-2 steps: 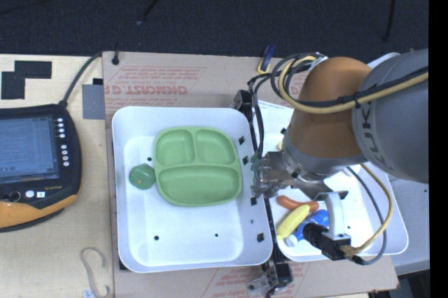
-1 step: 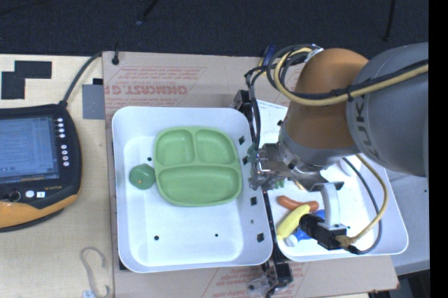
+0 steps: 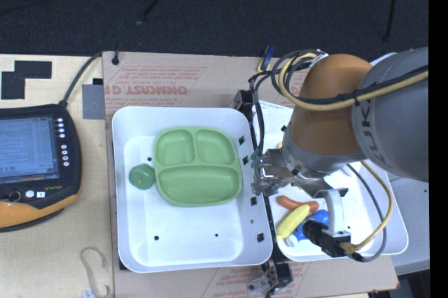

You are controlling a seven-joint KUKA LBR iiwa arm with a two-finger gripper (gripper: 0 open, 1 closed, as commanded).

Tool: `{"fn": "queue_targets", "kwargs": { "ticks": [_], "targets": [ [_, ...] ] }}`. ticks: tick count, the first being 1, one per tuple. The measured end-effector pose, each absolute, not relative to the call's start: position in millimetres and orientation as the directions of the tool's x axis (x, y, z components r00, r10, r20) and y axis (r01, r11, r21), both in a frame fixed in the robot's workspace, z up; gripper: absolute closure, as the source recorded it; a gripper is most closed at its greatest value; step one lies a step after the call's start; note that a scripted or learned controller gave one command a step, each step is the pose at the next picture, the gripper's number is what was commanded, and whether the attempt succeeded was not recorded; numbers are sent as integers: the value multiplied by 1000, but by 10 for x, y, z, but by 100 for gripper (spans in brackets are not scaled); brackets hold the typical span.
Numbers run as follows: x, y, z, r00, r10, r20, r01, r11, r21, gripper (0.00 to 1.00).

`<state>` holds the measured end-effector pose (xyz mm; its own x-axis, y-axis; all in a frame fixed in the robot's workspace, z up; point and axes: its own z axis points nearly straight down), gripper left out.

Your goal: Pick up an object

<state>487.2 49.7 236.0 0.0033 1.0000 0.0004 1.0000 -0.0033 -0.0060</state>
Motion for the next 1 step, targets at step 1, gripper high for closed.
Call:
{"fn": "queue_targets", "kwargs": {
  "ticks": [1],
  "targets": [
    [4916,448,2201,1,1000,0,1000,-1,-8,100]
  ]
}}
